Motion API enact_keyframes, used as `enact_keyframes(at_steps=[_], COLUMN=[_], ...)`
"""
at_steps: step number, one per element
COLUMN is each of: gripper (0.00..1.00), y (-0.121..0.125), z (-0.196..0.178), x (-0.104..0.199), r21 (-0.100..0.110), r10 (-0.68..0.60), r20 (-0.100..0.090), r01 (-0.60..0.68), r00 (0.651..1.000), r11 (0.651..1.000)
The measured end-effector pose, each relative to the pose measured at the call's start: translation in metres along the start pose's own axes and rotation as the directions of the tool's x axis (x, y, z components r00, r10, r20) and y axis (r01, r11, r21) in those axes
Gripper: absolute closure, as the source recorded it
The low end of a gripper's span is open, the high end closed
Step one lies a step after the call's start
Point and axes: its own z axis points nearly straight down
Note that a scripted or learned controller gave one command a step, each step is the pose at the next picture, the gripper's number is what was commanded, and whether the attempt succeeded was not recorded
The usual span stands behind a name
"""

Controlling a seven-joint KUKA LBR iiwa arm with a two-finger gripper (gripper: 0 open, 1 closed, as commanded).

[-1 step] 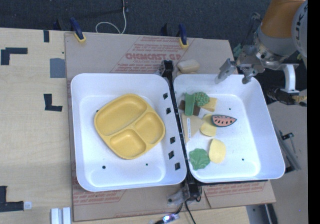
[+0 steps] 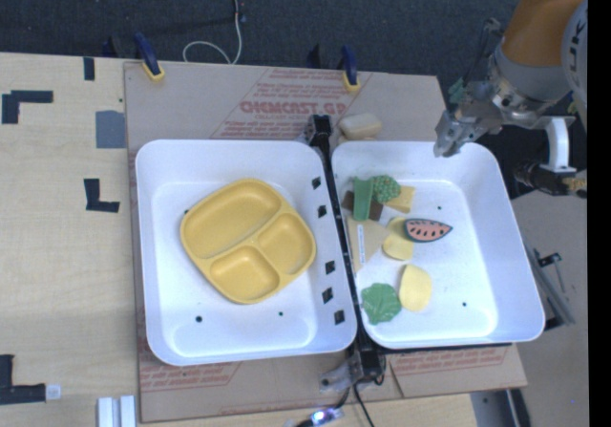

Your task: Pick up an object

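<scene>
The right bin (image 2: 496,253) holds several toy foods: a green broccoli piece on a brown block (image 2: 373,196), a watermelon slice (image 2: 427,229), a pale yellow lump (image 2: 398,246), a yellow oval piece (image 2: 415,288) and a green leafy piece (image 2: 381,303). My gripper (image 2: 452,140) hangs over the bin's far right corner, above the rim and apart from all the food. Nothing shows between its fingers.
The left bin (image 2: 158,224) carries a yellow divided plate (image 2: 248,239). A beige block (image 2: 360,125) lies on the cardboard behind the bins. Blue clamps (image 2: 145,54) hold the cardboard's far edge. A black divider strip (image 2: 329,224) runs between the bins.
</scene>
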Motion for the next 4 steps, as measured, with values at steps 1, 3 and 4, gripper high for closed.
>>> enact_keyframes(at_steps=[1,3,4], gripper=[1.00,1.00,1.00], y=[-0.008,-0.064,-0.063], z=[-0.064,-0.177,-0.182], x=[0.090,0.182,0.176], r21=[-0.008,-0.008,0.000], r10=[-0.008,-0.010,-0.001], r20=[-0.003,-0.004,0.001], r01=[0.008,0.010,0.001], r00=[1.000,1.000,1.000], r11=[1.000,1.000,1.000])
